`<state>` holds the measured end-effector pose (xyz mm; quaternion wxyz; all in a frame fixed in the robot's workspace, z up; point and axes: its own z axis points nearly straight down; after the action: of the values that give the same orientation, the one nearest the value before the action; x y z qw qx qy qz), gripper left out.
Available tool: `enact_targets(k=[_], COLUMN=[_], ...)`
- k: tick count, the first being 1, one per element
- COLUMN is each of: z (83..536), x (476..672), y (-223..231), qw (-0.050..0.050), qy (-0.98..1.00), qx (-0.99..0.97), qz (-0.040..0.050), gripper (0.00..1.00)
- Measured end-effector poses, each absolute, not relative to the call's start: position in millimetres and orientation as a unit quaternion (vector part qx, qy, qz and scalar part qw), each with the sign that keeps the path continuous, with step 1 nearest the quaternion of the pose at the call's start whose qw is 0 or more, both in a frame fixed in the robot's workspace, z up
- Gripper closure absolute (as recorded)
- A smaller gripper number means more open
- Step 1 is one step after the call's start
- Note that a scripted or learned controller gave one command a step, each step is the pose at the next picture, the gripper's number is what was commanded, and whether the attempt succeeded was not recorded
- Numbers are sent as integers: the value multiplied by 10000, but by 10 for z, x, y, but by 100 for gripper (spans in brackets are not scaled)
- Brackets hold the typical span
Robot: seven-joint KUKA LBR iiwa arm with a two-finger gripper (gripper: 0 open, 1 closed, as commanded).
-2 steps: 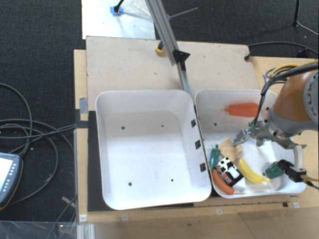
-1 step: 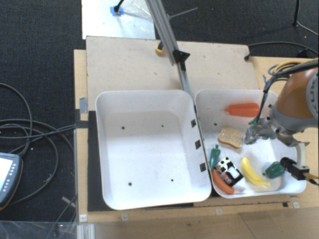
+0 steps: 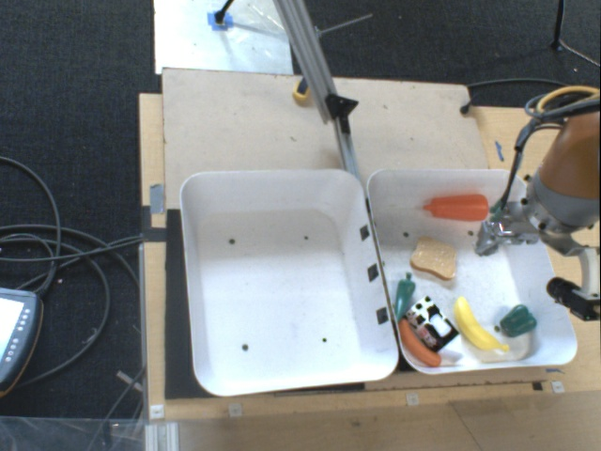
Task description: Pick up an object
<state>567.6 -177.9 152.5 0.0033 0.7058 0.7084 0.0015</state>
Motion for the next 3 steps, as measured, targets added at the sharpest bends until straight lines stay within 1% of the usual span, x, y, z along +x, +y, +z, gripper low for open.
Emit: enact_targets(k=[1,2,3], z=[2073,2608,2659], x=[5684,5661,5620], y=[-1890,-1798,-1282], qw=[38,34,1], qy=[7086,7093,7108], qx=[7056,7049,7034], qz=[15,20,15], gripper=[100,100,100])
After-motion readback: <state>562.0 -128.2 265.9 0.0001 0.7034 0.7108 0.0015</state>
